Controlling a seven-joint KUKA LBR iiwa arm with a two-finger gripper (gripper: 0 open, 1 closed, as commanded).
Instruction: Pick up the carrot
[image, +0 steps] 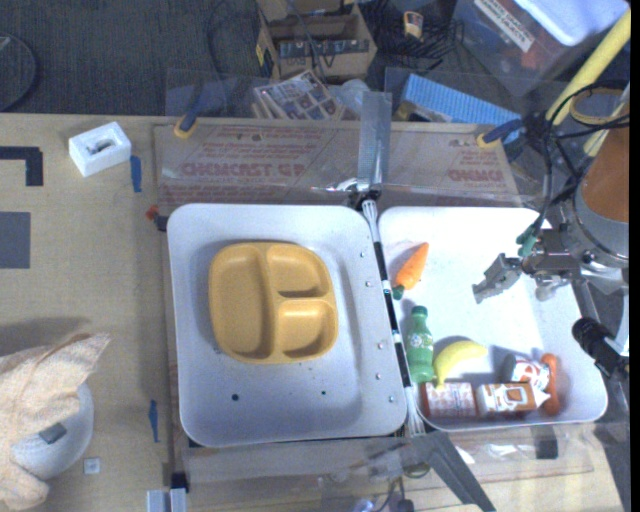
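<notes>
You see smooth matt white plastic bins (190, 300), a satin yellow plastic divided tray (272, 300), a glossy green plastic bottle (418, 345), a smooth orange plastic carrot (411, 265), dull grey metal gripper (492, 284), crumpled cloth (45, 375), pale wood bench (80, 280).

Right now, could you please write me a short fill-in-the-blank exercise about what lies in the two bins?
1. The carrot lies in the ____ bin.
2. The yellow divided plate sits in the ____ bin.
3. The green bottle lies beside a yellow ____.
4. The gripper hovers to the ____ of the carrot.

Missing words: right; left; banana; right
</notes>
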